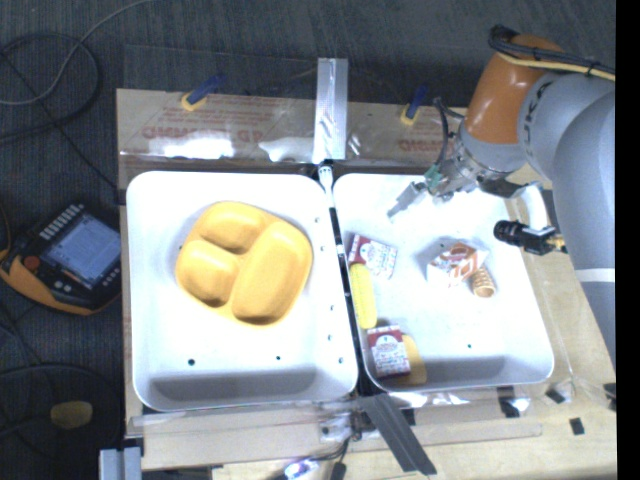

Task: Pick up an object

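Gripper (408, 200) over right bin's (520, 358) far edge, finger state unclear, crumpled packet (457, 265) nearby

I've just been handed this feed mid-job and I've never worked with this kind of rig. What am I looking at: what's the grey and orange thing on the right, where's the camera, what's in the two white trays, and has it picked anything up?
One camera is fixed above the bench and looks down at a slant. The grey shape with the orange band is the robot arm, reaching in from the right. Its gripper, the small tool at its tip, is over the far part of the right bin, and nothing shows between its fingers.

The left bin holds a large yellow lumpy object. The right bin holds a small red and white packet, a yellow stick-like item along the divider, a red and yellow packet near the front, and a crumpled white and orange wrapper.

Off the bench to the left, on the floor, lies a handheld control pad.
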`<state>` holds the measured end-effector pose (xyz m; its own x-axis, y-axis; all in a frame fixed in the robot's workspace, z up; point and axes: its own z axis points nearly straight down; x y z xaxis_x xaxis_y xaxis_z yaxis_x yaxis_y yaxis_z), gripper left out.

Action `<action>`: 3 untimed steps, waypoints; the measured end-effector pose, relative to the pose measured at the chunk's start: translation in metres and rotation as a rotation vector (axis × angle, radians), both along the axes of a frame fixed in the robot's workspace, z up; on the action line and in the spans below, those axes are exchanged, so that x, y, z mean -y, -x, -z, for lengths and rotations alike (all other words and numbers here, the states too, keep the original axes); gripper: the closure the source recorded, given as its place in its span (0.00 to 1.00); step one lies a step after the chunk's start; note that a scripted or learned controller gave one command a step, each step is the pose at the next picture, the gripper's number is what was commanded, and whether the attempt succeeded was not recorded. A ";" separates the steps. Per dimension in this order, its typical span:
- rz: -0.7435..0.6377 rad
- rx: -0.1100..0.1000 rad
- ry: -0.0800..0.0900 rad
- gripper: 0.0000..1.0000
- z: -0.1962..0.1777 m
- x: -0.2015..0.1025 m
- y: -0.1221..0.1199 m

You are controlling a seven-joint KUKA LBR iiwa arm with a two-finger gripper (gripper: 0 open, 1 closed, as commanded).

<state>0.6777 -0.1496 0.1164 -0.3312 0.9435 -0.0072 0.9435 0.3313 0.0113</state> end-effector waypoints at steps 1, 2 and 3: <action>-0.045 -0.011 -0.004 0.00 0.026 0.064 0.057; -0.046 -0.011 -0.006 1.00 0.018 0.063 0.056; 0.234 0.002 -0.005 1.00 0.025 0.072 0.100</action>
<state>0.5777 -0.2215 0.0918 -0.1033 0.9946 -0.0022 0.9945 0.1034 0.0139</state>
